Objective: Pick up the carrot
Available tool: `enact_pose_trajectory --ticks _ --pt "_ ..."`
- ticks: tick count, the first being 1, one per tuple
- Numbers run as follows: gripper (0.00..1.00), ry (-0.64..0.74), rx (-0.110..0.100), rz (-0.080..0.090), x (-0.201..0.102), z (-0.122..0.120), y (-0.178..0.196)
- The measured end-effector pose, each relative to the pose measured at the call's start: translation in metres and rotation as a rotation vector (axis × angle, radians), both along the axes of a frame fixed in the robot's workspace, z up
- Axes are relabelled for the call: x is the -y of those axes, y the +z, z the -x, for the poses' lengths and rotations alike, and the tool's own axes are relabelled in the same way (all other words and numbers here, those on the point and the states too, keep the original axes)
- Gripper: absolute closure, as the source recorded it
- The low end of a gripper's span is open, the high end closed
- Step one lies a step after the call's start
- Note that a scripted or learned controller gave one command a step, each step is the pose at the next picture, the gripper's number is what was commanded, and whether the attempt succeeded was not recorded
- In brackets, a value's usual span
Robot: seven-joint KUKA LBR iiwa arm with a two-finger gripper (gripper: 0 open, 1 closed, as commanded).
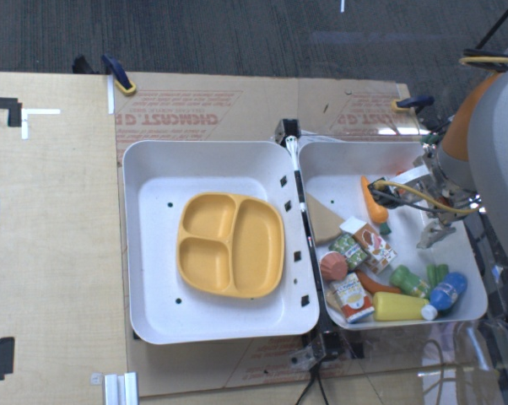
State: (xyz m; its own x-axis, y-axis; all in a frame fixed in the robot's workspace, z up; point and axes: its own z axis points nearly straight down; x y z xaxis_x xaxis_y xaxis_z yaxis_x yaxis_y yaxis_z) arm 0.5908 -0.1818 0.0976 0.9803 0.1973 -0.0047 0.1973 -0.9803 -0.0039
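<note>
The carrot (373, 199) is orange with a green end and lies tilted in the upper middle of the right bin (338, 160). My gripper (434, 226) hangs over the right side of that bin, to the right of the carrot and apart from it. A yellow cable loops from the wrist toward the carrot's upper end. The view shows nothing in the gripper.
Below the carrot lie several toy foods: a small carton (376, 247), a green can (348, 250), a red ball (333, 266), a yellow bottle (402, 308), a blue bottle (448, 292) and an orange piece (372, 283). The left bin (144, 226) holds a yellow divided plate (232, 245).
</note>
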Motion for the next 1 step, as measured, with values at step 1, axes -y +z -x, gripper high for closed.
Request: enact_pose_trajectory --ticks 1 --pt "0.00 0.025 0.001 0.000 -0.0563 -0.0258 -0.0066"
